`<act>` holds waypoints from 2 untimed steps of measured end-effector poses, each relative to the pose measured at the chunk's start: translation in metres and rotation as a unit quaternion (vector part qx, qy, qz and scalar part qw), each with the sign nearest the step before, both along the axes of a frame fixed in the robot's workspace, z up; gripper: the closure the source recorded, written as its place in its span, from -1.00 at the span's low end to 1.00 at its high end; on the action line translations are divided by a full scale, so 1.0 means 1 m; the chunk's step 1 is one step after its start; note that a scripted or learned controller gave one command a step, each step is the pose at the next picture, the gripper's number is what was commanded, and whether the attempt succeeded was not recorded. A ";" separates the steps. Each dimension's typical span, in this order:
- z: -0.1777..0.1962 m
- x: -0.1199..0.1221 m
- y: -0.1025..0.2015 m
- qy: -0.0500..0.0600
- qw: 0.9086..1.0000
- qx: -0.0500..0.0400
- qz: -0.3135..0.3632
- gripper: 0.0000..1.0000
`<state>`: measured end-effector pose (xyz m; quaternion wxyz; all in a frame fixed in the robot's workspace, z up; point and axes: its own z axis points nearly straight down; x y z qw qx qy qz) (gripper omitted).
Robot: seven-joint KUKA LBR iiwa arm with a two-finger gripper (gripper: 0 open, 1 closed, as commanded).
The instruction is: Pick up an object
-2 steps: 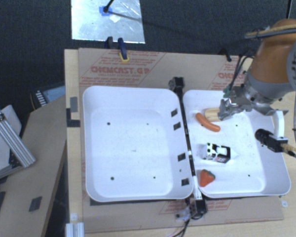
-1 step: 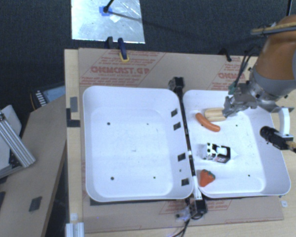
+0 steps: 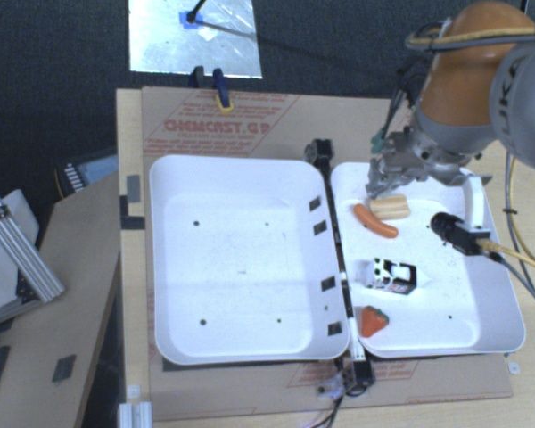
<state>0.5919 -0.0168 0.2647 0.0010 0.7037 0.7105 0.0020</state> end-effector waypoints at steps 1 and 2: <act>0.049 0.000 0.050 0.000 1.000 0.000 -0.001 1.00; 0.091 -0.036 0.106 0.001 1.000 0.000 -0.001 1.00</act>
